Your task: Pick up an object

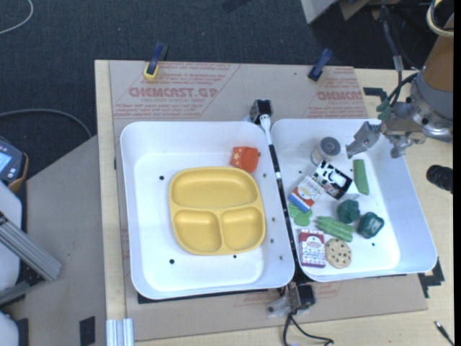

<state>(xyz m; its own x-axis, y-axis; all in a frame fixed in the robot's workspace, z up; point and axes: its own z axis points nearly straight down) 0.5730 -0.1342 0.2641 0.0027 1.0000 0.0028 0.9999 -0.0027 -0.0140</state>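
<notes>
The fingers stood spread and empty above the right bin's far edge. The green stick lay just below; crowded neighbours, like the black-and-white carton, risked a snagged grasp.

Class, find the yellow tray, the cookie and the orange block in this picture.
Yellow tray (pixel 216 189): camera view, on its large upper compartment.
Cookie (pixel 337 253): camera view, on the middle of its face.
Orange block (pixel 245 158): camera view, on its top.

Yellow tray, orange block
</notes>
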